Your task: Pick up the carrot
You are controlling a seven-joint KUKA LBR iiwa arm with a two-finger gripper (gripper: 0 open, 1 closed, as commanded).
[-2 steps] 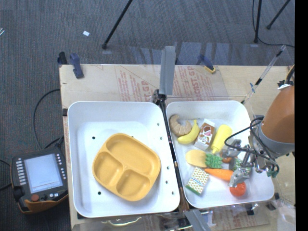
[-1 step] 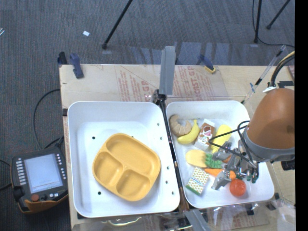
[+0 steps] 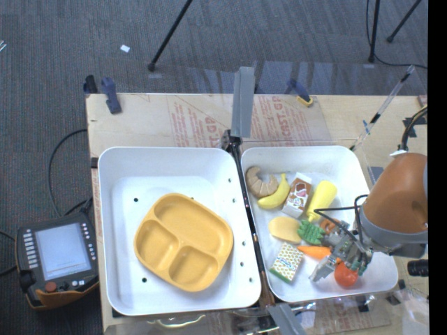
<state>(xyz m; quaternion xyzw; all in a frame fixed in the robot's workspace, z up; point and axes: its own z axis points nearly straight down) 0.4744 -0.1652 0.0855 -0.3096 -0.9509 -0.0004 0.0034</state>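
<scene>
The carrot point(image 3: 313, 252) lies in the right bin point(image 3: 349, 160), a short orange body with a green leafy top point(image 3: 309, 231) just above it. My gripper point(image 3: 334, 259) hangs low over the bin's front right part, right beside the carrot's right end and touching or nearly touching it. Nothing shows plainly as held. The arm's orange band point(image 3: 397, 199) rises behind the gripper at the right.
Also in the right bin: a croissant point(image 3: 262, 181), banana point(image 3: 277, 195), small carton point(image 3: 298, 194), yellow bottle point(image 3: 320, 199), yellow wedge point(image 3: 285, 229), green-and-white box point(image 3: 286, 262), and a red tomato point(image 3: 346, 276) under the gripper. The left bin point(image 3: 119, 180) holds a yellow divided plate point(image 3: 184, 241).
</scene>
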